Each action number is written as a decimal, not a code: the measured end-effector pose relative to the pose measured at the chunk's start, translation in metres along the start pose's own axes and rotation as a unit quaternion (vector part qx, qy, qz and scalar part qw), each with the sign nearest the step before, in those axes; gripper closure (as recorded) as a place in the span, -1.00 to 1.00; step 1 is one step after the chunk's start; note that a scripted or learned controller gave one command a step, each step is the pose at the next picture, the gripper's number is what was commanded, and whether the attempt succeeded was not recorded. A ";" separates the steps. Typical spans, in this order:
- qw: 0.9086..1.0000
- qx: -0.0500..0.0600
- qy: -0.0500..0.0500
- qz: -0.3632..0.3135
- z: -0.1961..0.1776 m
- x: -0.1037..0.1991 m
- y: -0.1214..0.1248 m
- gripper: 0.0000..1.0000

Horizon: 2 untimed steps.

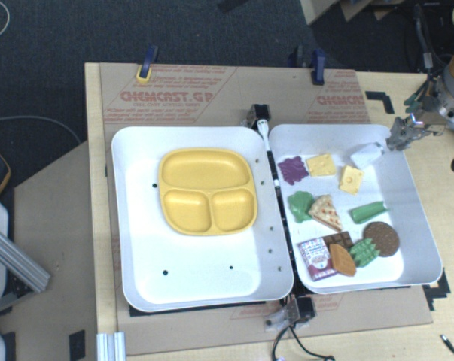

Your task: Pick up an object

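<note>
we find the gripper (402, 135) at the right bin's (418, 224) far right corner, just beside a white piece (365, 155); we cannot tell how far the claw is open or whether it holds anything. toy foods lie across that bin. a yellow divided tray (208, 190) sits in the left bin (136, 269).

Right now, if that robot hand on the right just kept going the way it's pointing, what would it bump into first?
The hand points left and down into the right bin. The first thing in its line looks like the pale white piece just beside it, then the yellow cheese wedge. Its height above them is hard to judge.
</note>
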State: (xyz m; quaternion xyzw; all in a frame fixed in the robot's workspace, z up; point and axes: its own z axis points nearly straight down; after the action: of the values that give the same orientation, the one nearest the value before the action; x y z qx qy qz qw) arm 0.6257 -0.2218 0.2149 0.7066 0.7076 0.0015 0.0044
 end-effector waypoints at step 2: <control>1.000 0.002 0.002 -0.003 -0.020 0.053 0.017 1.00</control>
State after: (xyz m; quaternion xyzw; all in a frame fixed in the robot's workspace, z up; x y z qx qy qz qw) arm 0.6422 -0.1682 0.2347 0.7047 0.7095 0.0019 0.0018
